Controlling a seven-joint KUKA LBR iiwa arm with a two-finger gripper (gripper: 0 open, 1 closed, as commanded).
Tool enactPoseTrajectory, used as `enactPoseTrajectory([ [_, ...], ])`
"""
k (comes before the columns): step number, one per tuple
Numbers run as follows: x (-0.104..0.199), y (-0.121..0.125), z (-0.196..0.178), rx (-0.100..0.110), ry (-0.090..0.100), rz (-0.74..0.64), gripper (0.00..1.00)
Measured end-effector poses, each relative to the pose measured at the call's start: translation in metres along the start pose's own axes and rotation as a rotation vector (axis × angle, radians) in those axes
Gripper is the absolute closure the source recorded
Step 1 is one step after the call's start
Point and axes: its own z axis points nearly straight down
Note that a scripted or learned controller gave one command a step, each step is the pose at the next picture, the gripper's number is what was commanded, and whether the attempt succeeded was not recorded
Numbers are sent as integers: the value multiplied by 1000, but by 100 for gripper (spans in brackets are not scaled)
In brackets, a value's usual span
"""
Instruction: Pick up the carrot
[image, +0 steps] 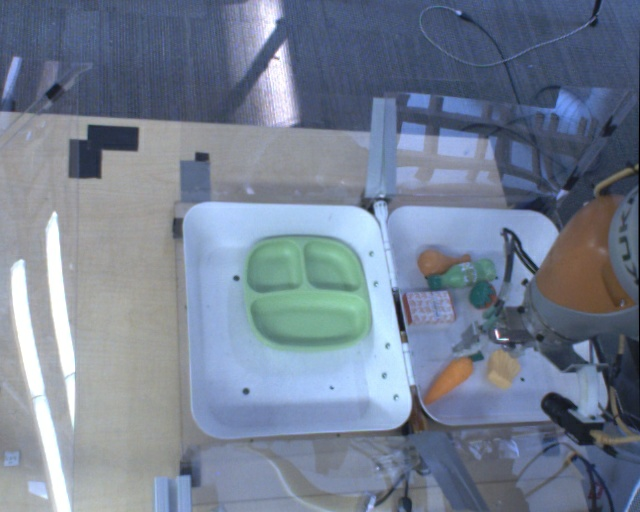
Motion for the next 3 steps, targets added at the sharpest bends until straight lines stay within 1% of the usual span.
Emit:
enactPoseTrajectory([
  [1, 32, 4, 32, -14, -7, -501, 0],
  [2, 34, 7, 22, -18, -6, -502, 100],
  [3, 122, 4, -62, -4, -2, -11, 100],
])
